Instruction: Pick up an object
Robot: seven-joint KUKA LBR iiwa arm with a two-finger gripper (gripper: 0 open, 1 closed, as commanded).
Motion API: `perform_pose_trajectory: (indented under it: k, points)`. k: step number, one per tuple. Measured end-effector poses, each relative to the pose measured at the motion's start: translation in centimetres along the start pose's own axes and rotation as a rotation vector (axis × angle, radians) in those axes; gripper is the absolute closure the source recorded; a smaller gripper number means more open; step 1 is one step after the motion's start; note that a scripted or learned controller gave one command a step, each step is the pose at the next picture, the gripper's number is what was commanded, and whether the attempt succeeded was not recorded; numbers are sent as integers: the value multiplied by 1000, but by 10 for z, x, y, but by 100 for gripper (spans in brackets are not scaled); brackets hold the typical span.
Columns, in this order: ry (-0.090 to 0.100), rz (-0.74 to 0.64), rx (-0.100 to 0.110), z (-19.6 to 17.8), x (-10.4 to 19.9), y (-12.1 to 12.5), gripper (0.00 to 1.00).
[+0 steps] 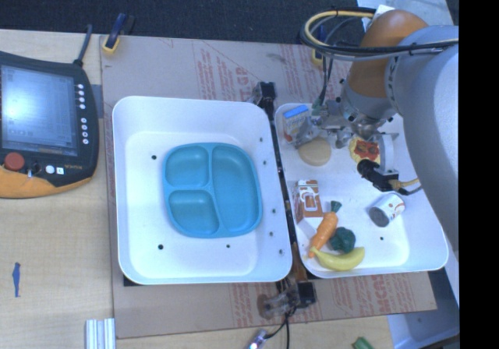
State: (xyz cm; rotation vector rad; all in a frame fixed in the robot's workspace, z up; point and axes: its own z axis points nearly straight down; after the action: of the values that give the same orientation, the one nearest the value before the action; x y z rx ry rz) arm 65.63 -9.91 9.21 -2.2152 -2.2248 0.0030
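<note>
The arm is reaching into the right bin (417, 258) from the far side, and the gripper (331, 128) is hanging low over that bin's far end, just above a round tan disc (316, 153). How far the tool is opened, and whether it has hold of anything, I cannot tell, since the wrist is covering it. The disc is lying flat beside a small blue-topped packet (294, 120), well apart from the carrot (324, 230) and banana (339, 259) at the bin's near end. It is looking light, stiff and smooth, so I judge it is calling for a pinch across its edges, which may be slipping on so low a rim
</note>
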Motion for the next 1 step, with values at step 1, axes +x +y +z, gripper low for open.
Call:
perform_pose_trajectory:
  k: [1]
  points:
    - [0, -1, 2, 0, 6, 0, 0]
